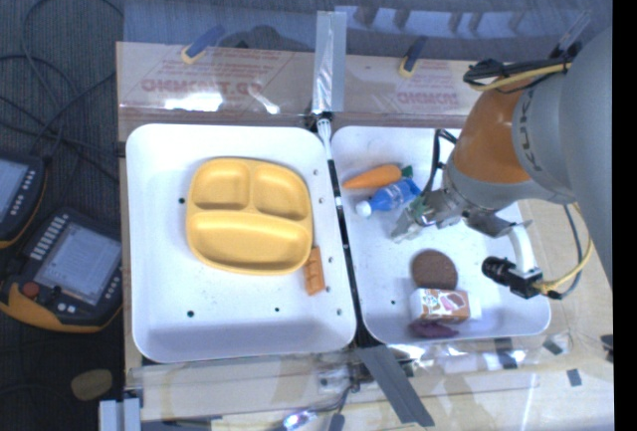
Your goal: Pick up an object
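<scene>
My gripper [416,216] hangs low in the right bin [528,320], just right of a small blue bottle [388,198] lying on its side. An orange carrot [372,177] lies right behind the bottle. A brown round cookie [434,268] sits in front of the gripper, a short way off. Nearer the front wall stands a small printed box [441,304] with a purple thing [432,327] under its front edge. The grey arm with its orange band [490,140] covers the bin's back right part.
The left bin [159,320] holds a yellow divided plate [249,215] and a small orange piece [315,271] by its right wall. A black cable fitting [503,272] hangs over the right bin's right side. Handheld controllers lie on the floor at far left.
</scene>
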`<state>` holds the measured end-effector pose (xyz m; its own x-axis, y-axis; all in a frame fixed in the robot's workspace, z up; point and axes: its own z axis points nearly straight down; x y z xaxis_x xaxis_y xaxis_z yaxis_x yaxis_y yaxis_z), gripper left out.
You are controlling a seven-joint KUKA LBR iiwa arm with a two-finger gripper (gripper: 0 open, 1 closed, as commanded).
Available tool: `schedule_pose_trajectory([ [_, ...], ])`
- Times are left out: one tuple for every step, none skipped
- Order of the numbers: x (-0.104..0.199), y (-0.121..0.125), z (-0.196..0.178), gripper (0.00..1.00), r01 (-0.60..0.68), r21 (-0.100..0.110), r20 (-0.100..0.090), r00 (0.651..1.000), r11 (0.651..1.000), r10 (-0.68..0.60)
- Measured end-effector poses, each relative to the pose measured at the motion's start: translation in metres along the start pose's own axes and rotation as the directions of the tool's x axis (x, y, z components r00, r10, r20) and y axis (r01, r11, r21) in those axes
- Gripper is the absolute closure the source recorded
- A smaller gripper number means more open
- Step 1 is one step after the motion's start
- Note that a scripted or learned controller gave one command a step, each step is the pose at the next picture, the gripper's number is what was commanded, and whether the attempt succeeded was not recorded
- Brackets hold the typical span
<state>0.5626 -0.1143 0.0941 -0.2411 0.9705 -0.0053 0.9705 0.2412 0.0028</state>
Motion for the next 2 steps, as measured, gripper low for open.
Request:
schedule_pose_trajectory([
  [0.0, 0.0, 0.0, 0.0, 0.0, 0.001, 0.0, 1.0, 1.0, 0.0],
  [-0.01, 0.095, 0.007, 0.0, 0.015, -0.005, 0.003, 1.0, 1.0, -0.015],
])
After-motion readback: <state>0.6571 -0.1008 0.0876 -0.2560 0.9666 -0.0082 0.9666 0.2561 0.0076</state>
